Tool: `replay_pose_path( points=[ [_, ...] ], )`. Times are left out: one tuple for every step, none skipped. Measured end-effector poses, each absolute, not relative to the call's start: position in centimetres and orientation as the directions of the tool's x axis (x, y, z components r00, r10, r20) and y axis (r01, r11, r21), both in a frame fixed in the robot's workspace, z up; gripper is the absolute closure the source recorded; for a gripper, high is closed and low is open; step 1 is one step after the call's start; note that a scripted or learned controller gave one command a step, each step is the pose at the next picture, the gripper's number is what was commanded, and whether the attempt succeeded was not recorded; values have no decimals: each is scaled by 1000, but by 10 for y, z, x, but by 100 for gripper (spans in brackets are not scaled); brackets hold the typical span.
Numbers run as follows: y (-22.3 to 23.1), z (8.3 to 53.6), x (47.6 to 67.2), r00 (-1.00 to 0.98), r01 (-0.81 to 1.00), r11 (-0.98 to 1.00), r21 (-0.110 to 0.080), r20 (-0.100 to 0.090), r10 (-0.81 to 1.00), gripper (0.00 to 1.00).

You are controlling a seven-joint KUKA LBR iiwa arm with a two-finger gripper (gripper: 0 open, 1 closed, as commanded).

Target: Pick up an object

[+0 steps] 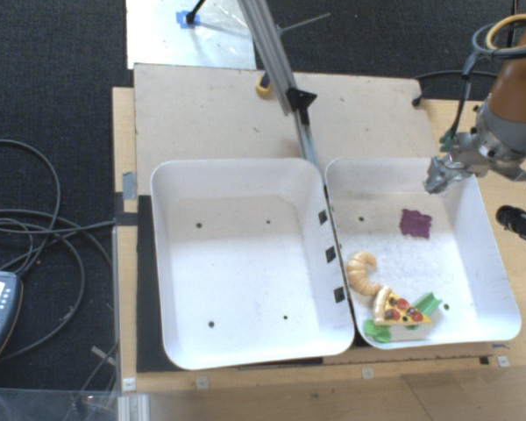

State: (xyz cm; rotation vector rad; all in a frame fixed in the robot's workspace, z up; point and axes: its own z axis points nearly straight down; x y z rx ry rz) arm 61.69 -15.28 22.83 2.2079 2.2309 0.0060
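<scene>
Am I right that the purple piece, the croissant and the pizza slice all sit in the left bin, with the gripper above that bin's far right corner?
Not quite: the camera view shows them in the right bin, not the left. The purple piece, croissant and pizza slice all lie there, and the gripper is above that bin's far right corner.

Right bin (486,261): flat purple piece (415,223) mid-floor; cream croissant-like curl (363,273), toy pizza slice (401,310) and green piece (427,305) clustered near front.
</scene>
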Motion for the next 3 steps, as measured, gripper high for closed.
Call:
replay_pose_path(
  points=[
    [-102, 220, 625, -11, 1000, 11, 2, 2, 1000, 100],
    [-44, 215, 640, -11, 1000, 11, 3, 2, 1000, 100],
    [7, 225, 639, -11, 1000, 11, 3, 2, 1000, 100]
  ],
)
